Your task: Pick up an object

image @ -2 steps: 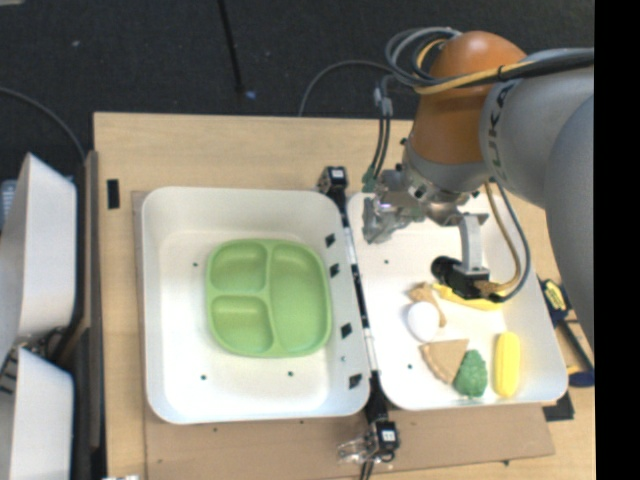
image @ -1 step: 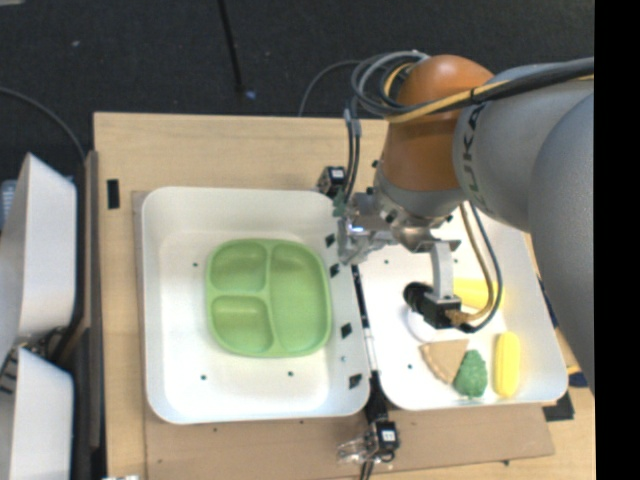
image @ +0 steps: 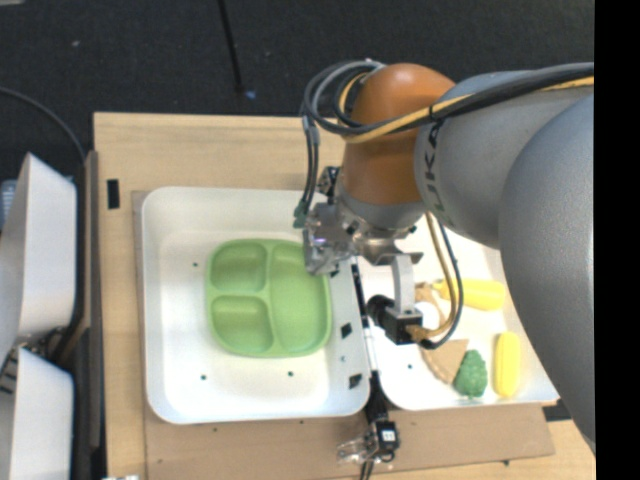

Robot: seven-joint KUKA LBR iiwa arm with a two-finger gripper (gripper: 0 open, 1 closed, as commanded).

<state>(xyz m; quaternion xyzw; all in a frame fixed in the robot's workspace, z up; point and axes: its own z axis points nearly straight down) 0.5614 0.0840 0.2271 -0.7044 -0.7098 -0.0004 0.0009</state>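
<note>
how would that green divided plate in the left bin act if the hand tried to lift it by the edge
The green divided plate looks like moulded plastic, so it is probably stiff and light. It lies flat on the left bin floor, so the low rim may be hard to get under. Its glossy surface suggests it could slip, and gripped at one edge it would likely tilt.

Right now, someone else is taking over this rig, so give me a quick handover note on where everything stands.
Gripper: low over the right rim of the green divided plate in the left bin; finger state unreadable, nothing seen held.
Right bin: two yellow pieces, a green broccoli-like toy and a tan wedge, partly hidden by the arm.
Done: nothing visibly picked.
Left: grasp and lift one object.
</note>
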